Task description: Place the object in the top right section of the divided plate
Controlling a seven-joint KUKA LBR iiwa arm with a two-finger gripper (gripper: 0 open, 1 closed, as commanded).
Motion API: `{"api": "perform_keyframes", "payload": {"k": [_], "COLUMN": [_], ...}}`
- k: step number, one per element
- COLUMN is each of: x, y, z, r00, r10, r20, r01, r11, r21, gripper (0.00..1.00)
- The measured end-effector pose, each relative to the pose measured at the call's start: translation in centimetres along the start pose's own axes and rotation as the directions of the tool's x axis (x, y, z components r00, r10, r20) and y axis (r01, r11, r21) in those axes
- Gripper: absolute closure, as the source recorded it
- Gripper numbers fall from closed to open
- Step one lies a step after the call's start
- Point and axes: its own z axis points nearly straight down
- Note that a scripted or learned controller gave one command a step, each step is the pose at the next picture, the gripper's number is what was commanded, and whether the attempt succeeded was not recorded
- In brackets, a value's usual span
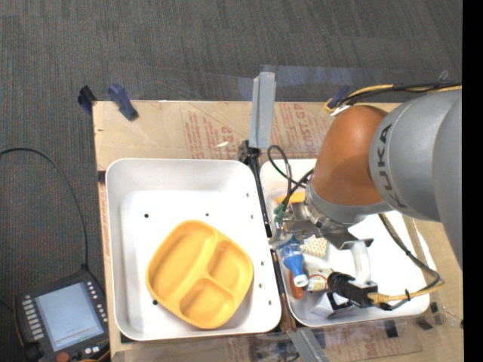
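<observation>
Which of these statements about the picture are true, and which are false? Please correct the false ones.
1. The yellow divided plate lies in the left bin. True.
2. The plate holds a blue object. False: its sections hold nothing.
3. The arm is above the right bin. True.
4. The plate has four sections. False: it has three.
5. A handheld screen lies on the floor left of the bench. True.

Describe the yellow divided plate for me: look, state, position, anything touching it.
The divided plate is yellow, looks like moulded plastic, rounded in outline, with raised ridges splitting it into three sections. All sections look bare. It lies flat and upright on the floor of the left bin, turned at a slant toward the bin's lower middle. Only the bin floor touches it; the arm is over the right bin.
</observation>
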Motion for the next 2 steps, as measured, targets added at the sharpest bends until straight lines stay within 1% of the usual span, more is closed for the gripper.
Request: {"api": "perform_keyframes", "payload": {"k": [1,2], "x": [4.96,4.89], "y": [-2.02,-2.01], "z": [0.05,0.04], "r00": [0.999,0.999], "r10": [-0.046,-0.044], "r20": [0.001,0.001], "r01": [0.046,0.044], "r11": [0.999,0.999], "r21": [0.001,0.000], "gripper": [1.00,0.00]}}
